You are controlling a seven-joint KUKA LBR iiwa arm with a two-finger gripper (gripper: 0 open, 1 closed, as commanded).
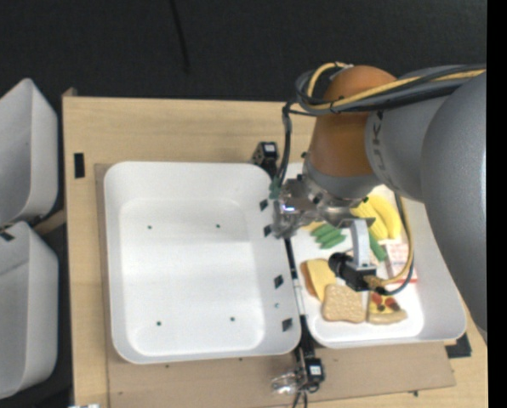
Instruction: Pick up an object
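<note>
My gripper (290, 213) hangs low over the left edge of the right bin (441, 317), close to the divide between the two bins. Just to its right lies a green toy vegetable (328, 235). Further right is a yellow banana-like piece (383, 215). Toward the bin's front lie a yellow cheese wedge (316, 274), a slice of toast (343, 305) and a small pizza slice (389, 312). A small red and white packet (395, 253) sits near the right side. The arm hides the back of this bin.
The left bin (117, 253) stands beside the right one on the wooden bench (88, 134). White shapes (11, 228) lie beyond the bench's left edge. The grey arm with its orange band (347, 130) covers the right rear area.
</note>
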